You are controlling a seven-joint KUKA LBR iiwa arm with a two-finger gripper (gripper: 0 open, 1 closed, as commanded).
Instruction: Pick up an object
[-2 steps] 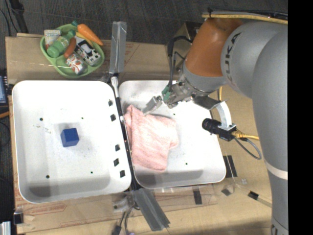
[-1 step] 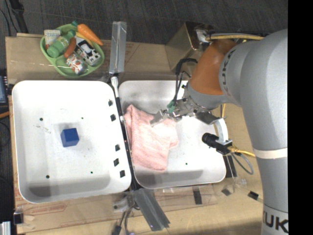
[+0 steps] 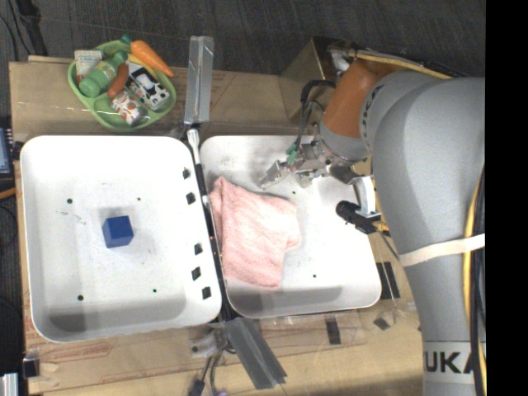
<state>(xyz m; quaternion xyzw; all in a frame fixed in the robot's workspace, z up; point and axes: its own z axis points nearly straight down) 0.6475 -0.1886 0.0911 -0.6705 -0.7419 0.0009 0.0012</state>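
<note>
Green bowl [image 3: 121, 85] of toy food on table [image 3: 247, 97], behind left bin [image 3: 49, 246]. Blue cube [image 3: 118, 231] lies in left bin, left of centre. Pink cloth [image 3: 252, 231] rumpled in right bin [image 3: 351, 279], against its left wall. End effector [image 3: 276, 174] above cloth's far edge, fingers spread, gripping nothing.

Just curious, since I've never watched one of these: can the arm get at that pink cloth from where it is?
Probably yes. The gripper hangs over the right bin, just beside the pink cloth, which lies flat with nothing on top.
</note>
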